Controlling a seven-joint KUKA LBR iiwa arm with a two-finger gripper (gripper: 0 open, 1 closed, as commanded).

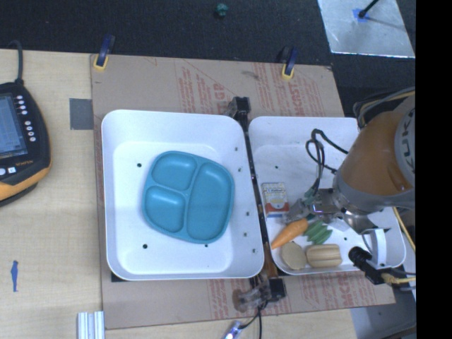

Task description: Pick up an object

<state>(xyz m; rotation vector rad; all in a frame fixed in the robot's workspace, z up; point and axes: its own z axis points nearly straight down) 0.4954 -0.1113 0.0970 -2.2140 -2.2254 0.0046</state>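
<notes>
Several small objects lie in the right bin (296,136). An orange carrot (289,233) lies at a slant near the front. Beside it are a green piece (319,232), a tan loaf-shaped block (324,256) and a pale round piece (293,258). A small red and white packet (274,196) lies by the left wall. My gripper (316,207) hangs low over the bin, just above and right of the carrot and close to the green piece. The arm's orange band (378,162) hides the bin's right part.
The left bin (123,136) holds a blue divided plate (189,196). A black and orange teach pendant (18,143) lies on the bench at the far left. Black cables (319,147) loop above the gripper. Clamps (287,62) hold the cardboard at the back edge.
</notes>
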